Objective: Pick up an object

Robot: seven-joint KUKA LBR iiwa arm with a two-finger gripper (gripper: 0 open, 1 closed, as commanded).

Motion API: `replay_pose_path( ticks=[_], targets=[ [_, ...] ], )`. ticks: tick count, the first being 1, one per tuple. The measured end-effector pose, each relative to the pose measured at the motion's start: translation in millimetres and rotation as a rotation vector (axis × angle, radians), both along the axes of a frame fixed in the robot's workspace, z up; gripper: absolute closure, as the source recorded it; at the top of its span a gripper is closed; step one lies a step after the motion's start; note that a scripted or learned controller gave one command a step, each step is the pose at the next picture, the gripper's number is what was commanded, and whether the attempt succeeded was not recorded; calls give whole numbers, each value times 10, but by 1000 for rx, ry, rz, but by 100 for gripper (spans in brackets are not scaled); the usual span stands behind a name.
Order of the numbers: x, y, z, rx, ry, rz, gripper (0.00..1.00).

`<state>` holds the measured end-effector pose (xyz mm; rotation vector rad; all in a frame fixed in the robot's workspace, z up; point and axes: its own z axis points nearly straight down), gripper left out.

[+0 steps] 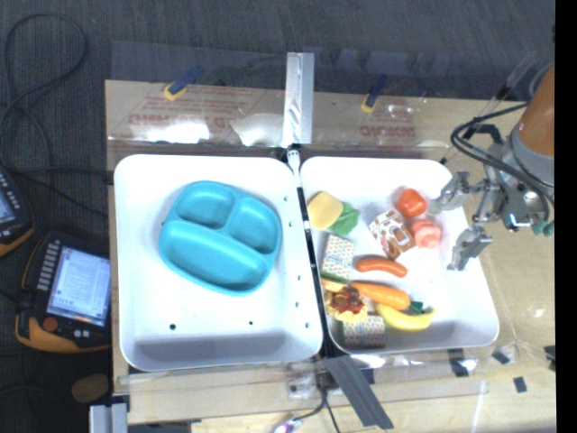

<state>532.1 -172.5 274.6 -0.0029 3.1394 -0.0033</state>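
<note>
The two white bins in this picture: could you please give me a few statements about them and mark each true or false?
1. The blue divided plate lies in the left bin. True.
2. The carrot lies on the blue divided plate. False: it lies in the right bin, among the other toy food.
3. The gripper is over the right bin's right side. True.
4. The banana is between the gripper's fingers. False: it lies near the bin's front edge, apart from the gripper.
</note>
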Motion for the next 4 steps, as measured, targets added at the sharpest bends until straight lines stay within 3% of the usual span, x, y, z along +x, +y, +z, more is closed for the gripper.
replay_pose_path(
  ticks=[1, 2, 3, 4],
  targets=[
    [516, -291, -218, 0, -1, -113, 0],
    [631, -473, -1786, 0, -1, -323, 0],
    [645, -468, -1677, -5, -4, -320, 100],
    [163, -18, 4, 0, -2, -608, 100]
  ],
)
